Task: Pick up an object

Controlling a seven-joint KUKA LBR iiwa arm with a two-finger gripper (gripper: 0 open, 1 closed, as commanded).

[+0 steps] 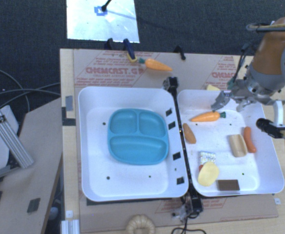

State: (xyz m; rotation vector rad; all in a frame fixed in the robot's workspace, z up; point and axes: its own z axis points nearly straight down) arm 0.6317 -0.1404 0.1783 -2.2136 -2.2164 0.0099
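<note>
Bins side by side on bench. Left bin [91,130] carries a blue divided plate [137,135], lying flat near its middle. Outside the bins, on the board behind them, a second carrot [154,65] lies loose, well apart from the arm.

Right bin [269,179] carries the loose items. Left to right: small brown sausage-like piece [189,133] against the divider; orange carrot [206,116] lying flat, green tip pointing right; small foil-wrapped packet [207,157]; pale yellow slice [208,173] touching the packet's lower edge; dark brown block [228,185] near the front wall; bread roll [237,145]; orange hot dog [250,139] just beside the roll.

Gripper [225,101] hangs over the back of the right bin, just above and right of the carrot's green end. Finger spacing not resolvable from this angle; cannot tell whether it is apart or together. Nothing visible between the fingers.

Judgement: carrot is the likely target, not yet grasped.

Risks: gripper sits off the carrot's midline toward the narrow tip, so a descent here could clip the tip and roll or spin the carrot away. The tapered, smooth body may slip out on closing. Back wall is near; a finger could catch it.
</note>
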